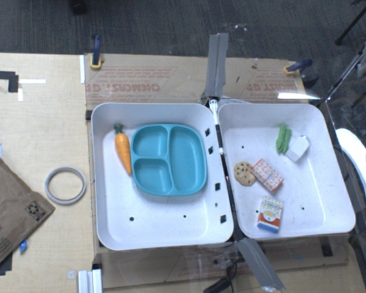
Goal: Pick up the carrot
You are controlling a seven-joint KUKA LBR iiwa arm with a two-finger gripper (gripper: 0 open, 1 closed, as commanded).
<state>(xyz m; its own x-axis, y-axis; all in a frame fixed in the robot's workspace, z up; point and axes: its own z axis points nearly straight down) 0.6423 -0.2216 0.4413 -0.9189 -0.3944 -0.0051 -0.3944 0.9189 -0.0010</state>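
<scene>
An orange carrot (123, 151) with a green top lies in the left bin (110, 218), along the left side of a teal divided plate (169, 159). It points toward the near edge, leafy end at the far side. The carrot rests on the bin floor, touching or almost touching the plate's rim.
The right bin (317, 206) holds a cookie (244, 174), a pink patterned box (267, 175), an orange and white carton (269, 215), a green bean pod (283, 138) and a white block (297, 148). A tape ring (65, 185) lies on the bench at left.
</scene>
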